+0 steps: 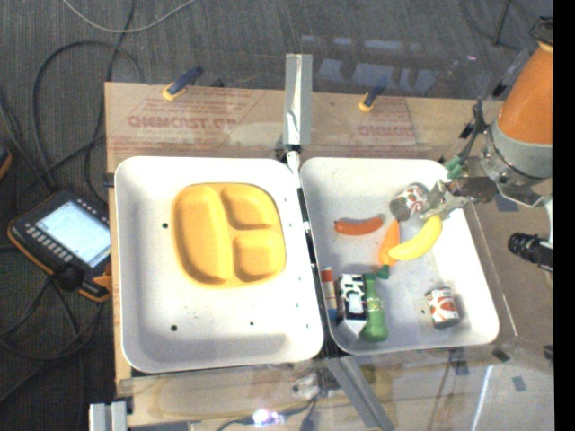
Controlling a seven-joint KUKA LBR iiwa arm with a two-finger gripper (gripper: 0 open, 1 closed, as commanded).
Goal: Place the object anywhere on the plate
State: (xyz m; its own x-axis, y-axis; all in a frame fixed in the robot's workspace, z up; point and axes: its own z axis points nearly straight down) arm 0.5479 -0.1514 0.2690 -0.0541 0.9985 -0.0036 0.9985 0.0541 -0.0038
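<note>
From my station I see the two white bins side by side on the counter. The left bin holds the yellow-orange plate, a tray with compartments, lying flat in the upper middle of that bin, near the centre-left of the frame.

The right bin carries the loose things. A banana lies tilted in its upper right part, and an orange carrot lies just beside it to the left, the two touching or nearly so. Left of them is a reddish-orange sausage. A small silver can lies on its side at the upper right of the bin, just above the banana. A second small can with a red label sits at the bin's lower right. At the lower left of this bin a green bottle lies next to a small white-and-black item, with a thin marker-like stick against the bin wall.

The arm comes in from the right edge of the frame, orange band uppermost. Its end effector hangs over the upper right of the right bin, by the silver can and the banana's upper tip. I cannot tell from here whether it is gripping anything or how it is set. None of the objects lies on the plate.
</note>
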